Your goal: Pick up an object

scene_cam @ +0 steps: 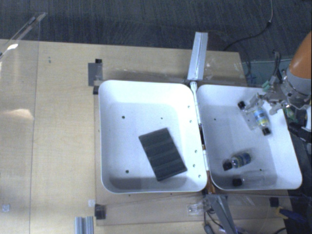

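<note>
Left bin [109, 130]: one dark ribbed slab [163, 154], lying flat and askew near the front. Right bin [287, 177]: small bottle [237, 161] on its side toward the front; small black piece [237, 182] by the front wall. Gripper [257, 112] over the right bin's rear, at a clear bottle [261, 119].

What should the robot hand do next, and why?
Probably drop straight down. The gripper hangs over the right bin, near its far right side, with a small clear bottle right at it; whether it is gripped cannot be told.
</note>
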Action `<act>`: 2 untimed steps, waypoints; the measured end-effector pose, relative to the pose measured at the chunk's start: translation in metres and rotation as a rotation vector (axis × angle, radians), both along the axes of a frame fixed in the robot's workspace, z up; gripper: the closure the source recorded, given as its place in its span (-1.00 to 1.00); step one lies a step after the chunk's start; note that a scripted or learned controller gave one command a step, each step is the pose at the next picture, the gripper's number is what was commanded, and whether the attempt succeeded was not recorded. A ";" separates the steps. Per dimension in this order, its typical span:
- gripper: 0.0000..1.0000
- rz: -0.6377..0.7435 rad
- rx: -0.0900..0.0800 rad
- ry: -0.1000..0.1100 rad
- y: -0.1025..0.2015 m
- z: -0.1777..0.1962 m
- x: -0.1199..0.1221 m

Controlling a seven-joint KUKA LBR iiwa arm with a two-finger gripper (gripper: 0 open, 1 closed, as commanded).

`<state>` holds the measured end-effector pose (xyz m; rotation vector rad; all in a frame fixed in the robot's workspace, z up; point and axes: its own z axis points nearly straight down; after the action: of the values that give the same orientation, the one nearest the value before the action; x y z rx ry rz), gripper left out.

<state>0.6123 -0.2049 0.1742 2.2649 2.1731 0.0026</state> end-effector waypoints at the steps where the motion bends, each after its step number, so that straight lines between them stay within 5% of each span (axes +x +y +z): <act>1: -1.00 0.100 -0.001 -0.005 0.009 -0.078 0.016; 2: -1.00 0.125 0.003 -0.011 0.005 -0.084 0.005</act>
<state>0.6173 -0.1996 0.0898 2.1209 2.3070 0.0187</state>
